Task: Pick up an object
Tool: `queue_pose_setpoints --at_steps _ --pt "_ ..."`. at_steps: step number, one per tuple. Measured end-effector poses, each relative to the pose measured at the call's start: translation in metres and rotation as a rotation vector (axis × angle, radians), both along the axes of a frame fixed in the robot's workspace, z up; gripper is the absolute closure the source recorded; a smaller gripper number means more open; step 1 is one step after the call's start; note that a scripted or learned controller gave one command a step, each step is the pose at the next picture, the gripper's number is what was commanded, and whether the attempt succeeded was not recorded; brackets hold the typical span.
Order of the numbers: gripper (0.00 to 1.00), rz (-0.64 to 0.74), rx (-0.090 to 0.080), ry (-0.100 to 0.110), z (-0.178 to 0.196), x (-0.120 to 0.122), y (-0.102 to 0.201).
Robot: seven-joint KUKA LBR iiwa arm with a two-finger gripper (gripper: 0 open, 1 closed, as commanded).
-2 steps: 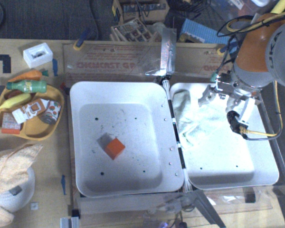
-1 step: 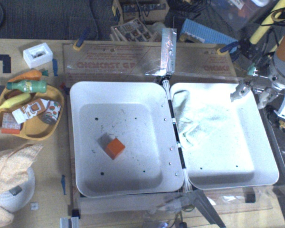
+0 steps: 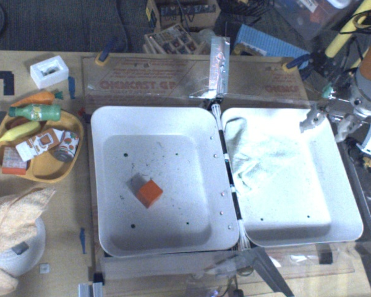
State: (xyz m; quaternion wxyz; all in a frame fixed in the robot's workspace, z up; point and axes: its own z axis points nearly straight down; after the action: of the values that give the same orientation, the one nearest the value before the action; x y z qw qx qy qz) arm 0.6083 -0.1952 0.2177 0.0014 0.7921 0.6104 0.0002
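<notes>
Orange block (image 3: pixel 150 193) in left bin (image 3: pixel 111 129) (lower middle), gripper (image 3: pixel 318 117) over right bin (image 3: pixel 340 221) rim

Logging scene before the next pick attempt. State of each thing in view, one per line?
Orange block: on the left bin's floor, lying tilted, untouched.
Left bin: holds the block.
Right bin: scuffed floor, nothing else to make out in it.
Gripper: over the right bin's far right corner, nothing seen in it.
Yellow bowl: left of the bins, full of small items.
</notes>
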Motion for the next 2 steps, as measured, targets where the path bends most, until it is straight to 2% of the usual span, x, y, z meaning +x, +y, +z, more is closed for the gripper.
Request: queue_pose_setpoints --at_steps 1,2 --pt "0.0 -0.15 0.003 0.006 -0.055 -0.007 0.052" --pt "0.0 -0.11 0.0 0.0 -0.042 -0.001 0.001"
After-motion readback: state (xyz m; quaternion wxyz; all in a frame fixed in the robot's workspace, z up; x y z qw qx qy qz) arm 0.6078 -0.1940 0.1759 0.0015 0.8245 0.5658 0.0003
